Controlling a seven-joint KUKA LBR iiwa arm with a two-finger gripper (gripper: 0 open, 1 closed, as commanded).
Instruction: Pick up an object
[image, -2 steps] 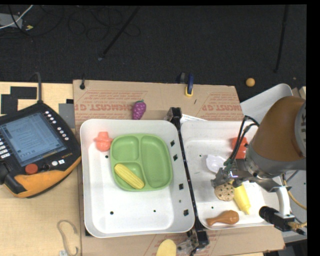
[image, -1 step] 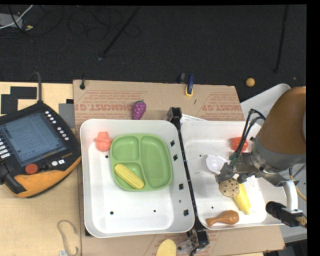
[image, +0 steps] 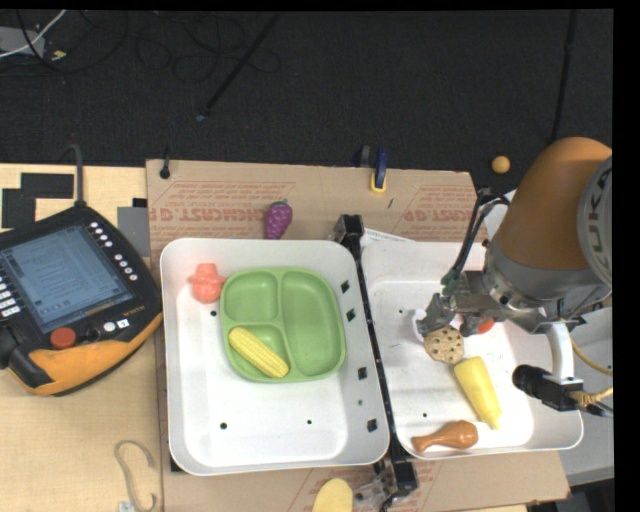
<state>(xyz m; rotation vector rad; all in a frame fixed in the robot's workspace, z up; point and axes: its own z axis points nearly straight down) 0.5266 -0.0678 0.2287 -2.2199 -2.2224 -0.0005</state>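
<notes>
Two white bins (image: 200, 440) sit on the bench; the claw (image: 437, 322) hovers above a cookie (image: 443, 346), grip state unclear.

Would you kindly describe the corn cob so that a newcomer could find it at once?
Start at the left white bin, which holds a green divided plate. The corn cob lies in the plate's lower-left compartment. It is yellow and ribbed, unlike the pink toy beside the plate.

Round tan chocolate-chip cookie (image: 444, 346) flat on right bin floor; yellow toy corn cob (image: 478, 391) just beside; brown drumstick (image: 447, 437) nearer front.
</notes>
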